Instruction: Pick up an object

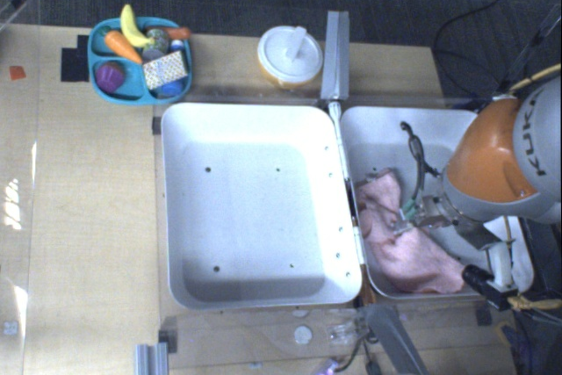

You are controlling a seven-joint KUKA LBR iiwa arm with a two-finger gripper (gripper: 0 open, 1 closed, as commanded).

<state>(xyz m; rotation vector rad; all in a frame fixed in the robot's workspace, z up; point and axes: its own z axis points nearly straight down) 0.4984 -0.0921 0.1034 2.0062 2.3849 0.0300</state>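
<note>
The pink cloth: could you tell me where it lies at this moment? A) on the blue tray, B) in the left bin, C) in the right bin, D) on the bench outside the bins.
C: the pink cloth lies crumpled in the right bin, with the gripper down at its upper edge.

The light wooden bench [79,215] carries two shallow white bins: the left bin [255,205] and, touching its right side, the right bin [386,136]. Behind the left bin sit a blue tray of toy food [139,60] and a white-lidded yellow container [290,56].
</note>
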